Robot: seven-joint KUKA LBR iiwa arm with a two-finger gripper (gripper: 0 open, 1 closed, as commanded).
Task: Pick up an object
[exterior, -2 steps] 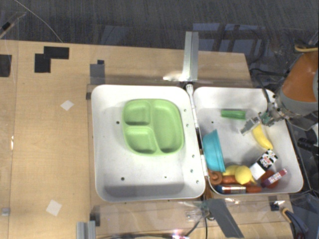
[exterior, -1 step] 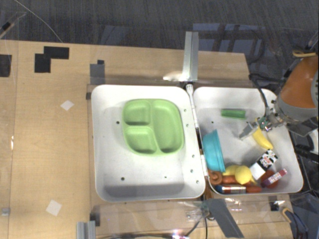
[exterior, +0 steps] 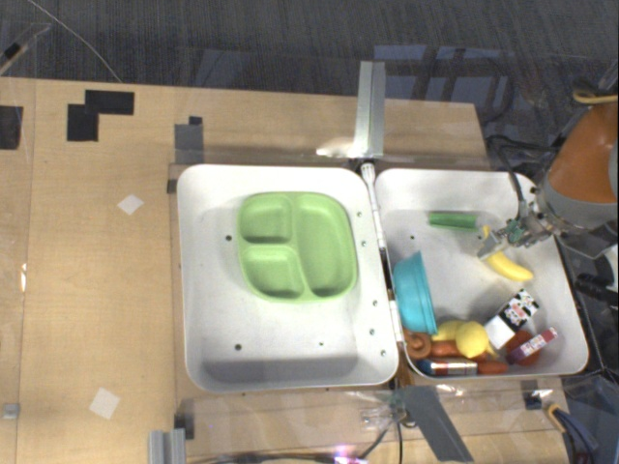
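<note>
Glossy green plastic tray (exterior: 295, 246), matt wooden bench (exterior: 87, 288)

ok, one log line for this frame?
task: pick up an object | gripper: over right bin, just above yellow banana | held: nothing seen | green divided tray: in left bin

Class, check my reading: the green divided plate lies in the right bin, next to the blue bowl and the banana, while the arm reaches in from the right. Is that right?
Not quite. The camera view shows the green divided plate in the left bin, alone. The blue bowl and the banana lie in the right bin, and the arm does reach in from the right.
</note>
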